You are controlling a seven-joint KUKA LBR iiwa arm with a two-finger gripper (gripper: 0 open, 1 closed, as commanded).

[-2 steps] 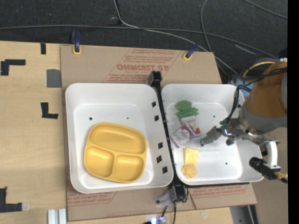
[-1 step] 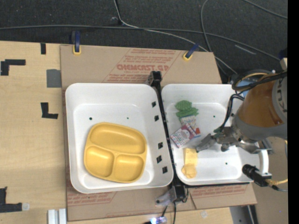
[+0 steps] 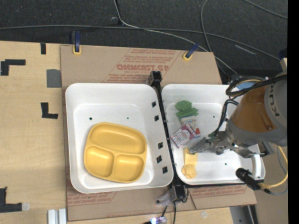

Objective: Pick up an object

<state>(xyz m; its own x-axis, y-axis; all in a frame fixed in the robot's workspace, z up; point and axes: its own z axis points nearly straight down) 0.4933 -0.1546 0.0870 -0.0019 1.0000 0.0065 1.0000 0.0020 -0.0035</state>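
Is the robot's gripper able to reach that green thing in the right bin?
Probably yes. The gripper is low in the right bin, and the green thing lies uncovered just beyond the little packets.

Printed in red on the brown cardboard sheet under the bins, upside down from this angle, in large letters reading roughly "CHEMCAST GP", with smaller lines around them too blurred to make out; print on the small packet also unreadable.
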